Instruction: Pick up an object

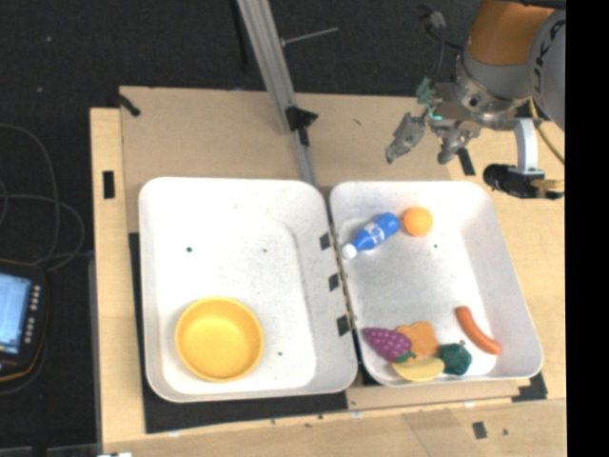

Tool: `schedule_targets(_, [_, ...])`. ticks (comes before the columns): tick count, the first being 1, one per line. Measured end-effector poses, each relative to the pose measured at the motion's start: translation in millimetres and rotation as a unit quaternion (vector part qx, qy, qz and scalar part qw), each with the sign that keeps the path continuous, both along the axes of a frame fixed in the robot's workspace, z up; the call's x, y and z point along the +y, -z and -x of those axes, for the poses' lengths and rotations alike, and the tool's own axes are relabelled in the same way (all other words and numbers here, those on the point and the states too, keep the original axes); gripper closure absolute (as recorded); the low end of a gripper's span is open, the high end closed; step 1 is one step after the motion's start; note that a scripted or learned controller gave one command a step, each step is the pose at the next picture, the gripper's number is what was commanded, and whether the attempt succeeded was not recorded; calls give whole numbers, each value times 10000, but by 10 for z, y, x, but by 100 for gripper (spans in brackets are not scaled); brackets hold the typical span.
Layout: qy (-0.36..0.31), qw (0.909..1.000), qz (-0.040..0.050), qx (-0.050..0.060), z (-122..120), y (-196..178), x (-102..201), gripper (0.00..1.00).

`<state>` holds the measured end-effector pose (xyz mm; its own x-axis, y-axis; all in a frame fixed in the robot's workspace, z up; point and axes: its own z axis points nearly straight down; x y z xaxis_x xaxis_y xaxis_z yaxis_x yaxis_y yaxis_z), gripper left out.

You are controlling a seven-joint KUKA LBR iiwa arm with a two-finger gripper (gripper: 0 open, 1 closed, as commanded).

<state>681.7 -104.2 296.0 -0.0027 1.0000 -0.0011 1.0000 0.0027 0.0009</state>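
Toy fruit [423, 348] crowds the right bin's [504, 255] near edge; the hand [430, 141] hangs spread, empty, beyond it.

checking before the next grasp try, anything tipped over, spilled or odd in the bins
Only the small blue plastic bottle with a white cap stands out: it lies on its side near the right white bin's back edge, beside the orange ball. Nothing looks spilled or damaged.

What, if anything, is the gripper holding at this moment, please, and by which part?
Nothing: the two-finger gripper hangs open above the bench, behind the right white bin, with nothing between its fingers.
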Motion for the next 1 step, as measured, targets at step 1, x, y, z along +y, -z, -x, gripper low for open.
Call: schedule_targets(1, [-1, 10000, 6, 1, 1, -1, -5, 0])
